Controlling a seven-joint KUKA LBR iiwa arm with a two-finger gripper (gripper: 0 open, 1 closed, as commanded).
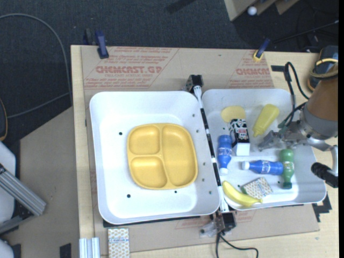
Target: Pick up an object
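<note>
Brown board (161,69) marked "CHEMCAST"

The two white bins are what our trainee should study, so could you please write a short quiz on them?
1. True or false: the yellow divided plate lies in the right bin.
2. Which item lies nearest the right bin's front edge? A) banana B) yellow bottle C) green bottle
3. Fill in: the arm's pincer hovers over the ____ bin.

Key: 1 false, it lies in the left bin; 2 A; 3 right.
</note>
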